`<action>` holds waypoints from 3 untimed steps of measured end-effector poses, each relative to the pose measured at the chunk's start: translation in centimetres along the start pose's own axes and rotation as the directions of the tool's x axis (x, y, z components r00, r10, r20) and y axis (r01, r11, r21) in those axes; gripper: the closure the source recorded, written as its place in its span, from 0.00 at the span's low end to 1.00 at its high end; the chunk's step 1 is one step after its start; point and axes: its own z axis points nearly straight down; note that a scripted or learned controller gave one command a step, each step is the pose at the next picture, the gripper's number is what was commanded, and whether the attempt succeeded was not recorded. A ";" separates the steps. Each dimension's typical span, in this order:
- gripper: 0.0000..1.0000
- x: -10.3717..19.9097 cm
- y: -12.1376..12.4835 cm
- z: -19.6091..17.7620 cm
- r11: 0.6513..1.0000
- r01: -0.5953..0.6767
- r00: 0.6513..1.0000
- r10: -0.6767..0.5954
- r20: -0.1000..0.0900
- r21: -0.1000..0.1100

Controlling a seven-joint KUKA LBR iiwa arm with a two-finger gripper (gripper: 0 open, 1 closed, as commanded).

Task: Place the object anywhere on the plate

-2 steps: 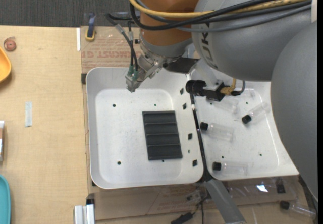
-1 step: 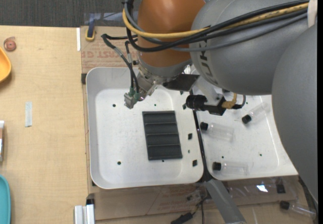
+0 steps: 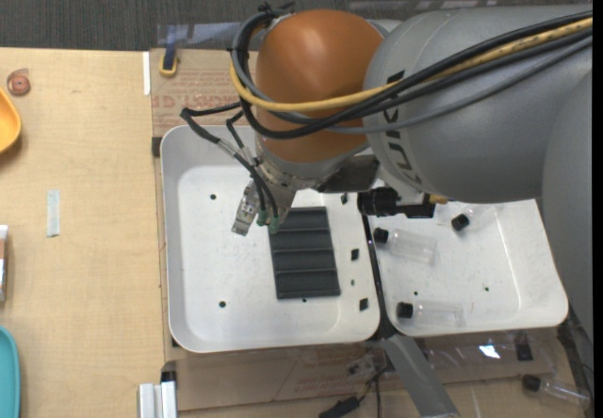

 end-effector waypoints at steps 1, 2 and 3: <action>1.00 -5.1 3.1 -2.3 0.940 0.341 0.940 -0.341 0.004 -0.002; 1.00 -6.4 3.7 3.6 0.901 0.434 0.901 -0.434 0.002 -0.002; 1.00 -1.7 1.4 4.3 0.843 0.538 0.843 -0.538 0.001 -0.001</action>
